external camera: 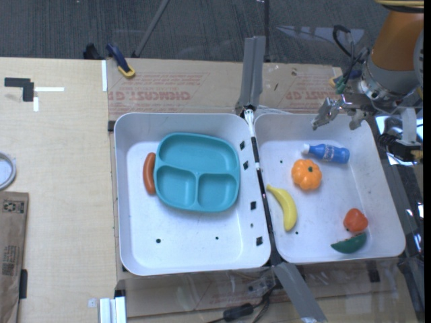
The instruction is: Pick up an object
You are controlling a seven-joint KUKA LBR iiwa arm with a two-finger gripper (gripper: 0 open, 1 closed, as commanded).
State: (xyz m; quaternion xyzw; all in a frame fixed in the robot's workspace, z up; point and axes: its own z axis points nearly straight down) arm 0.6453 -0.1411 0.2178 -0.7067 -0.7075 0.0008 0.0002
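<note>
Nearest the camera, at the front right corner of the right bin: a green leafy vegetable, with a red-orange fruit touching it just behind. Left of these, close to the divider between the bins, a banana lying lengthwise. Just behind the banana, a small orange pumpkin. Behind that, near but not clearly touching, a blue bottle on its side, white cap pointing left.

In the left bin, a teal divided plate with three compartments, and a red-orange sausage tight against its left edge.

Farthest back, over the rear rim of the right bin, the gripper, fingers spread apart with nothing between them, well clear of the bottle. Behind, on the surface, a blue and yellow clamp.
</note>
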